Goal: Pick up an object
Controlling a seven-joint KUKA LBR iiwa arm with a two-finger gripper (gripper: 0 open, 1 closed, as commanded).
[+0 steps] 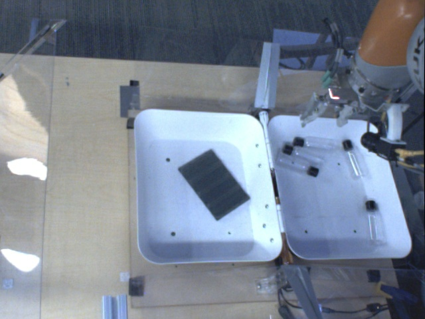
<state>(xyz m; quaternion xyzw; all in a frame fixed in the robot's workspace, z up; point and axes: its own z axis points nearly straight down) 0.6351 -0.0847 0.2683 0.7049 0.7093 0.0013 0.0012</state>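
A dark grey flat rectangular pad lies tilted in the middle of the left bin. Several clear vials with black caps lie in the right bin: a pair near its back left, one further right, and one near the front right. My gripper hangs over the back rim of the right bin, above and behind the vials. Its fingers are spread apart, with nothing between them.
A metal upright bracket stands behind the seam between the two bins. The arm's orange band and a cable cluster sit at the right. The wooden bench extends to the left.
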